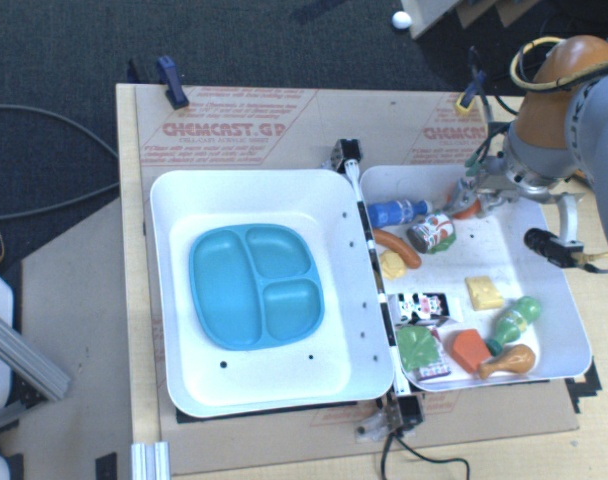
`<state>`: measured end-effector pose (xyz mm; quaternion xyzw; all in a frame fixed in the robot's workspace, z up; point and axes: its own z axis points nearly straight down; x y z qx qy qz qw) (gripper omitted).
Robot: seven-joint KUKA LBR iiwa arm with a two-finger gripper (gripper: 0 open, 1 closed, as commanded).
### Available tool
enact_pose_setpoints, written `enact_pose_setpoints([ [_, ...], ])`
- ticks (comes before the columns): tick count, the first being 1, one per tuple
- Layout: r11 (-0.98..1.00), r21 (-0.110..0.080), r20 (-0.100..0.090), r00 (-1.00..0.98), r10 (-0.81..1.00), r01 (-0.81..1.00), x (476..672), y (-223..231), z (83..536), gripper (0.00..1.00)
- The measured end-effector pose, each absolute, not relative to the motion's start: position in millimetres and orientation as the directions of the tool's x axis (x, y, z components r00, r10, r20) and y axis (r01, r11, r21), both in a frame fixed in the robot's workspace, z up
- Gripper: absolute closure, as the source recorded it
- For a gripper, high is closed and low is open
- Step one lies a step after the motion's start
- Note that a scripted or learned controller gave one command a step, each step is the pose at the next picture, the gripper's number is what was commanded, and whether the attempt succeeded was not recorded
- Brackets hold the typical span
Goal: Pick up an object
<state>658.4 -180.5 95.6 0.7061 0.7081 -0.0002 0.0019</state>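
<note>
Bins are sitting side by side on the bench, two of them, both shallow and white. The left bin (pixel 174 268) is holding one blue divided plate (pixel 256 285) with three compartments, lying flat near its middle. The right bin (pixel 554 298) is carrying everything else, ten small items by count.

Along its far side, one blue bottle (pixel 396 212) is lying on its side next to the dividing edge, and one dark round can (pixel 431 234) with red and white on it is resting just beside it. One hot dog (pixel 398 247) is lying at a slant below the bottle, with one yellow piece (pixel 392 265) touching its lower side. One pale yellow block (pixel 484 292) is sitting apart toward the right. One black and white carton (pixel 422 307) is lying by the divider, and one green leafy piece (pixel 417 345) is lying below it, over one small packet (pixel 433 369) at the near rim. One orange-red block (pixel 470 349) is sitting just beside one green vegetable (pixel 512 320), and one brown drumstick (pixel 508 361) is lying against the near rim.

The arm (pixel 554 108) is reaching in from the right, and its gripper (pixel 471 200) is hanging over the far part of the right bin, just right of the can. How the jaws are standing cannot be told at this size, and nothing is visibly sitting between them.
</note>
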Motion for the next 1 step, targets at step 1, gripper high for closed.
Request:
enact_pose_setpoints([
  [1, 0.002, 0.003, 0.0, -0.002, 1.0, 1.0, 667.2, -82.9, 185.5, 1.0],
])
